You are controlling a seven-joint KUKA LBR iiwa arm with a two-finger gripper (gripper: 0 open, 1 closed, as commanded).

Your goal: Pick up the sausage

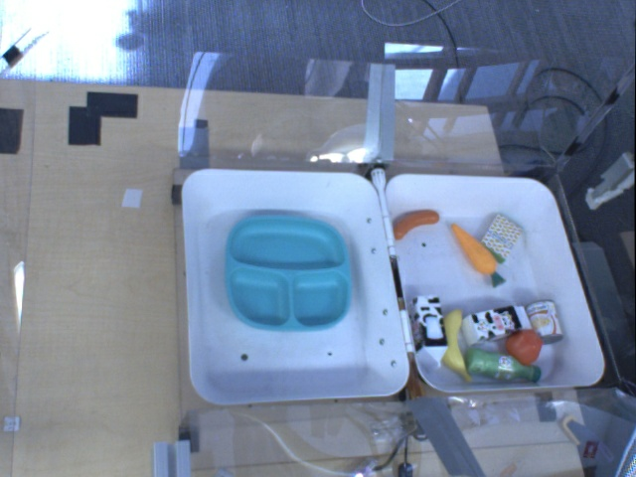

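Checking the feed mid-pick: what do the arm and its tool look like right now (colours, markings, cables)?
I cannot tell the colours, markings or cabling of the arm or tool from this frame. At the right edge, beyond the right bin, sits a pale whitish piece; whether it belongs to the arm is unclear. A thin black cable loops on the floor behind the bins.

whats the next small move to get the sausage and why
Probably bring the gripper in over the right bin and stop above the sausage. It lies alone near the bin's upper left corner, close to the wall by the divider, apart from the carrot, so a descent from straight above looks unobstructed.
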